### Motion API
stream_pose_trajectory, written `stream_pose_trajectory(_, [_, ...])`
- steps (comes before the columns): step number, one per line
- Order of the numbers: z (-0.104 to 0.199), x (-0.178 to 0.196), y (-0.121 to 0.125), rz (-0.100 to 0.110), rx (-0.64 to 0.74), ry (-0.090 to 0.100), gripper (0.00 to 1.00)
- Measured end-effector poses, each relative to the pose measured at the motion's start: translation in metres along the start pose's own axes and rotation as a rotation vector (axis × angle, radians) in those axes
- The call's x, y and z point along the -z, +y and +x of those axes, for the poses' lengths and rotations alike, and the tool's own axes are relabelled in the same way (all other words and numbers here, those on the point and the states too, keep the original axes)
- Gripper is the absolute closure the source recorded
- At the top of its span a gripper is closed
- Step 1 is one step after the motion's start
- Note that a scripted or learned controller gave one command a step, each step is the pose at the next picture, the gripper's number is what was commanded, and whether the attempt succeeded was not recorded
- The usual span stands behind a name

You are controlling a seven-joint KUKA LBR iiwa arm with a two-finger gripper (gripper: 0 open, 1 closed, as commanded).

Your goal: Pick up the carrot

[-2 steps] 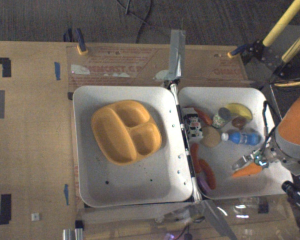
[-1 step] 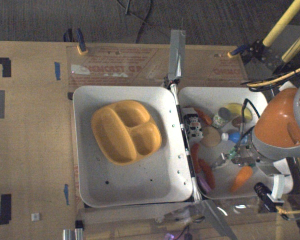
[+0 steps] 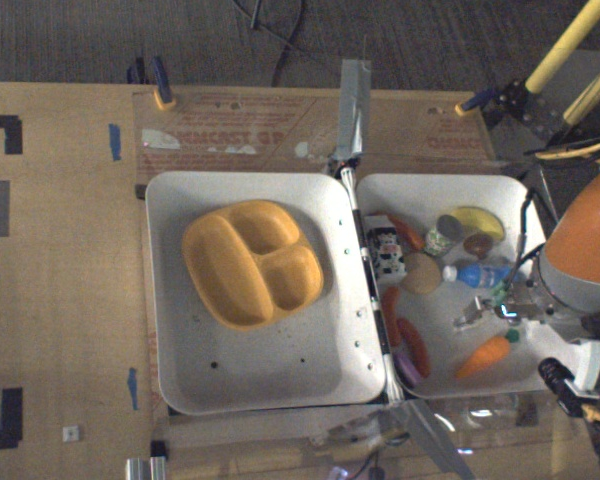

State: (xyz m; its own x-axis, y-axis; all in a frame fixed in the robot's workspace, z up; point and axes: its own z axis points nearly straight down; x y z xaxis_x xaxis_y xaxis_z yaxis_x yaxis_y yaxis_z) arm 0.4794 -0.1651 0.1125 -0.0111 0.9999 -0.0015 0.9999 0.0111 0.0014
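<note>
Plywood bench [image 3: 60,268]; smooth white bin [image 3: 510,383]; tapered orange carrot [image 3: 483,357].

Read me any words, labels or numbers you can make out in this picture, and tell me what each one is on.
Nothing can be read with certainty.
Cardboard sheet behind the bins: red print, upside down, too blurred to read.
Small black and white box in the right bin: markings too small to read.
Bottle with a blue label: any print too small to read.
Can: label too blurred to read.
</note>
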Motion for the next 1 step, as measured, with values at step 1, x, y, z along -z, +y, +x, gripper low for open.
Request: stream_pose_trajectory(1, [-0.0298, -0.0253, 0.0013, -0.004, 0.219, 0.001, 0.00])
